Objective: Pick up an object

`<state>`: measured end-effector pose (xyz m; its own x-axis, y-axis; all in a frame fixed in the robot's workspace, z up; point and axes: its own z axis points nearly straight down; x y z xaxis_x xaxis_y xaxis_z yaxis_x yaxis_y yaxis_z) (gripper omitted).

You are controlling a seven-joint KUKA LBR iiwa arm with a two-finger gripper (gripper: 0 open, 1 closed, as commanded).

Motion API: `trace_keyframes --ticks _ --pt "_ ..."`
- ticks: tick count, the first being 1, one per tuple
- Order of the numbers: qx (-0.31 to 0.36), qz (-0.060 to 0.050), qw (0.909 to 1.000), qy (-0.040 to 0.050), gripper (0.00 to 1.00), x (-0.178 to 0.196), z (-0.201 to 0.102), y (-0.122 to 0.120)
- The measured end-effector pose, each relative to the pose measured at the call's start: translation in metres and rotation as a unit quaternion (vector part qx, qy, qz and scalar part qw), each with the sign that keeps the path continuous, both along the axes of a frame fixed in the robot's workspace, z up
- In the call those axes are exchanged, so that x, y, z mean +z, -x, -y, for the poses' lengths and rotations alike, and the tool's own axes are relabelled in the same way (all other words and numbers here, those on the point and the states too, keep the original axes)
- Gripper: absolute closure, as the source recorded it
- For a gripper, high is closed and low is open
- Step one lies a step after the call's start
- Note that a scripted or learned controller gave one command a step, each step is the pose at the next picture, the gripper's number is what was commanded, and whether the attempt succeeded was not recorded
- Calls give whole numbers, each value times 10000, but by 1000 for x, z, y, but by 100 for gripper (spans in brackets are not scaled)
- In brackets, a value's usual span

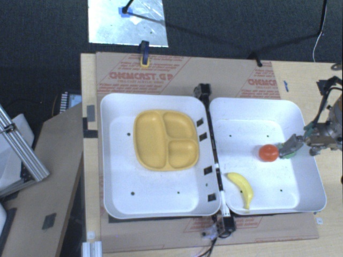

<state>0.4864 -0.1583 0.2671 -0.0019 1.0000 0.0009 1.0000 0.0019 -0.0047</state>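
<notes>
A red-orange tomato point(268, 152) lies in the right bin point(252, 111), right of its middle. A yellow banana point(241, 188) rests near that bin's front left corner. A yellow divided plate point(165, 140) sits in the left bin point(115, 159). My gripper point(288, 148) reaches in from the right edge, low over the right bin, with its grey-green fingertips just right of the tomato and close to touching it. Nothing shows between the fingers.
A black divider point(210, 143) runs between the two bins. A cardboard sheet point(161, 74) lies under them. A yellow clamp point(144, 55) stands at the back. A metal frame point(19, 149) stands off the bench at left.
</notes>
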Motion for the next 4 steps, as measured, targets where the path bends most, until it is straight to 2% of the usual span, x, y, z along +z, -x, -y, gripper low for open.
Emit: trace_keyframes --ticks 1,2,3,4 --pt "9 34 10000 8 0 3 0 -1" --pt "-4 16 10000 3 0 -40 0 -8" --pt "-9 9 10000 1 0 -88 7 -1" --pt "-6 6 10000 -3 0 -146 2 -8"
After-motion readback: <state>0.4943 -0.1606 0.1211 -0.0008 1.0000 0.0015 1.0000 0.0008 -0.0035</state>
